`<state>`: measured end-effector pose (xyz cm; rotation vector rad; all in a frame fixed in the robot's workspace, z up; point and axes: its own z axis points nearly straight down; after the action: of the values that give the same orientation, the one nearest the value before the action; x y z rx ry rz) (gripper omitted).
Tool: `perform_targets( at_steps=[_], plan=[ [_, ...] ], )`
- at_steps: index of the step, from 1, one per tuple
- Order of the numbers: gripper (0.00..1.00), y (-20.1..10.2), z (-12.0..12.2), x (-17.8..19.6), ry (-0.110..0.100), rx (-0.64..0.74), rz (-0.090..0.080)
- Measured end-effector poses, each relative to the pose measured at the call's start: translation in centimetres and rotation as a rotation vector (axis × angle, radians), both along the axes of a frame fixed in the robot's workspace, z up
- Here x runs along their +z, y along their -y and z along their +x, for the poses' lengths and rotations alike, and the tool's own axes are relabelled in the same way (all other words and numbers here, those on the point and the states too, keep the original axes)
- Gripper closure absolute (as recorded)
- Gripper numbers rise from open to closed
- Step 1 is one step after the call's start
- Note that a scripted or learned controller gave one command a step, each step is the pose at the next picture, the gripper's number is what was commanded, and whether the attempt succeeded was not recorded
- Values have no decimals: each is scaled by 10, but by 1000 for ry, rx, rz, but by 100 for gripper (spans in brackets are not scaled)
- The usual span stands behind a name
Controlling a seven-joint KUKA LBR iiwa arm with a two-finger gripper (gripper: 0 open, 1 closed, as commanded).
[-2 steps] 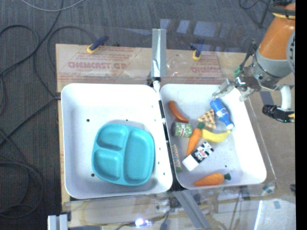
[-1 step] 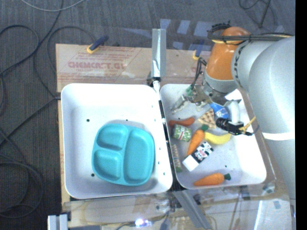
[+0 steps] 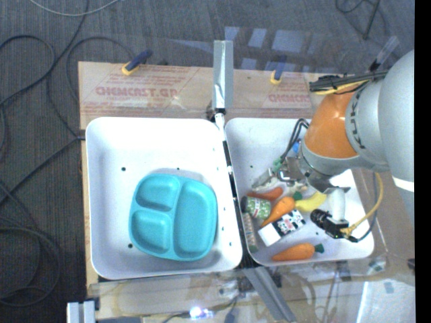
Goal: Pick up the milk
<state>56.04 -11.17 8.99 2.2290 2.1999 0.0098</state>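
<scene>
**Milk carton lying low in the right bin**

Milk lies at lower right, in the right bin, above a carrot. Higher up, the gripper hovers over the toys; its opening cannot be made out.

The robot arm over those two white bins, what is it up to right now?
The grey and orange arm reaches from the right into the right bin, its gripper low over a heap of toy food. The milk, a small white carton with black patches, lies just below it between two carrots, not lifted. The left bin holds a blue divided plate.
</scene>
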Motion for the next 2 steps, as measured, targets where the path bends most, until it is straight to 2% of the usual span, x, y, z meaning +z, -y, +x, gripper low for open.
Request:
perform_targets(
  at_steps=[1, 2],
  plan=[
    [0, -15, -57, 1, 7, 27, -2],
    [0, -34, 24, 91, -16, -36, 0]
  ],
)
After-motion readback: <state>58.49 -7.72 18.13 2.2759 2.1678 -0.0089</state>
